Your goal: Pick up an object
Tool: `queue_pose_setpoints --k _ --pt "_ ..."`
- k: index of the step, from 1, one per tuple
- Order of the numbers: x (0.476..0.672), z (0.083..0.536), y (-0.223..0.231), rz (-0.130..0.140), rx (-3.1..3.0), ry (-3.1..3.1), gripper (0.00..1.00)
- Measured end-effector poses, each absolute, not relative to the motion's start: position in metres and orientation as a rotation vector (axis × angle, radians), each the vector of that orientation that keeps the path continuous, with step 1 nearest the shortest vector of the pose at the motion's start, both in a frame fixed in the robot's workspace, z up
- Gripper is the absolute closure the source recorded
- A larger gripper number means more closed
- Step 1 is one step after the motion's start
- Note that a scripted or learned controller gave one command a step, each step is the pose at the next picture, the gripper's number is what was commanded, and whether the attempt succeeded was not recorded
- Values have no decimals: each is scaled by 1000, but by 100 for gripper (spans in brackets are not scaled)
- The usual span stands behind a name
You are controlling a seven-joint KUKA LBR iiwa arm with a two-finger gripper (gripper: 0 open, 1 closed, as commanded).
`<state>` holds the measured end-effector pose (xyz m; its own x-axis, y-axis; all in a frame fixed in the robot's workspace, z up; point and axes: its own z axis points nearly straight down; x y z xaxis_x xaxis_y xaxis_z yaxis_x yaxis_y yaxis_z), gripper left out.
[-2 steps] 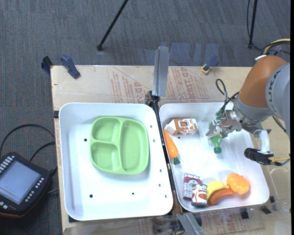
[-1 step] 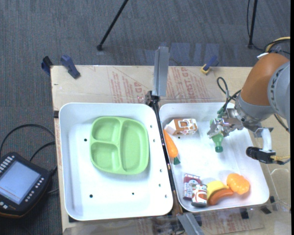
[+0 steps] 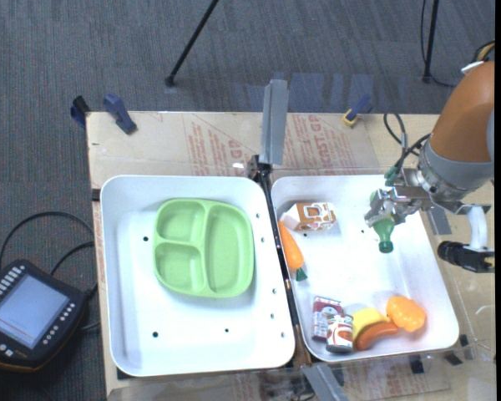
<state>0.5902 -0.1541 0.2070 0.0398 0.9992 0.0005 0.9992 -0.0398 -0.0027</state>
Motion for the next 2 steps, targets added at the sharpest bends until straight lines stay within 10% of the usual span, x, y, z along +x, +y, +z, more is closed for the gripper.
queue_pose_setpoints --k 1,2 --pt "580 86 -91 3 -2188 -2248 100" --pt "613 227 12 3 -2193 -2246 100"
